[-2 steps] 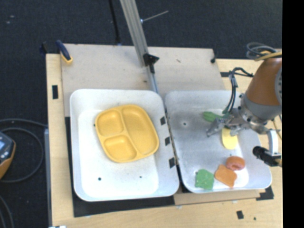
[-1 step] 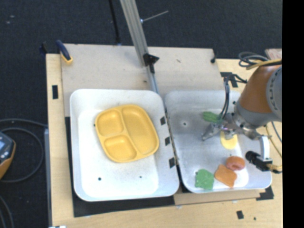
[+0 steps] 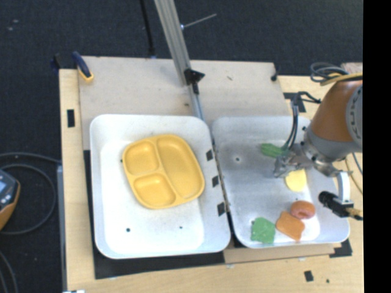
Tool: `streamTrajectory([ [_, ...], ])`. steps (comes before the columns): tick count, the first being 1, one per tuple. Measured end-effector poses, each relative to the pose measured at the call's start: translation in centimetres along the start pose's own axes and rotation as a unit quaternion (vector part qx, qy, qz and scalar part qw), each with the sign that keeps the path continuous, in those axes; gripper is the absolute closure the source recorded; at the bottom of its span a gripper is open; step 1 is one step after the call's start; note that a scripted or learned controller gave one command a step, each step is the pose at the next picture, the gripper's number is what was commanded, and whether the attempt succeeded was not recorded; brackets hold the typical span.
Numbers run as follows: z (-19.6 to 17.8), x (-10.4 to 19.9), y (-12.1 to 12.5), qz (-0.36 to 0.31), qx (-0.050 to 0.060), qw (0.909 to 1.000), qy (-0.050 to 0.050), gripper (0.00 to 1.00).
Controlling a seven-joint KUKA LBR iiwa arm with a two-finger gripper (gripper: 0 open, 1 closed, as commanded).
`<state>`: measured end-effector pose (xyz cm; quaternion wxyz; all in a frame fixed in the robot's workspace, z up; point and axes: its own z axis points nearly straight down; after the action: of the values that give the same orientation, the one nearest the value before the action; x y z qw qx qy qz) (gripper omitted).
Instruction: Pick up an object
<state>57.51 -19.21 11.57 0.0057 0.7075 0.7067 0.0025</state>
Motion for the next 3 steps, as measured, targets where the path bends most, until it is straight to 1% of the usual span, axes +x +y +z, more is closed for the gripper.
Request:
streamTrajectory([
  [1,-6.2,-0.8,0.5,-0.002,0.002,1.0,0.001,1.0],
  [2,-10.6,-0.9,1.0,-0.002,0.002,1.0,0.001,1.0],
  [3,-12.7,-1.0,1.1,-0.003,0.004,1.0,0.002,1.0],
])
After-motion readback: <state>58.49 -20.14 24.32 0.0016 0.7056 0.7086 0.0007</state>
